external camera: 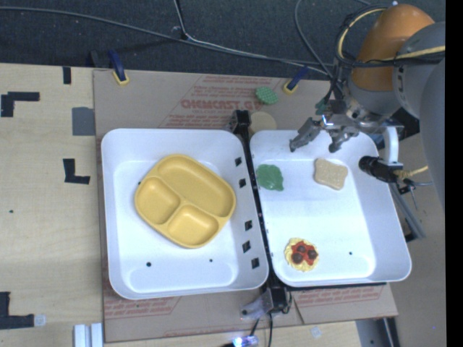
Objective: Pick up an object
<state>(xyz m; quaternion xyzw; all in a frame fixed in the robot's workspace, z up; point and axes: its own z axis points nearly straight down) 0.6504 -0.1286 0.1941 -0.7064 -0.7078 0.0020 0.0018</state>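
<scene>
Nearest the camera: a clamp at the front edge of the bench, at the seam between the two bins. Just behind it, in the right bin, front centre, lies a small tart, yellow with red and dark topping.

Right bin, further back: a green piece close to the left wall, and a tan biscuit to its right, well apart from it. Both lie flat on the bin floor, nothing touching them.

Left bin: a yellow tray with three compartments, set askew in the middle of the floor. Compartments hold nothing visible.

Gripper hangs over the back edge of the right bin, above and slightly left of the biscuit. Its two fingers are spread wide apart, pointing down and toward the front left. Nothing sits between them. The biscuit is the closest object to the fingertips but stays apart from them.

Arm comes in from the right, orange band above the wrist, cables looping over it.

Behind the bins, on the cardboard sheet: a small green block and a pale disc just in front of it. Two blue-and-yellow clips hold the sheet's back edge. Black tape marks on the wooden bench to the left
</scene>
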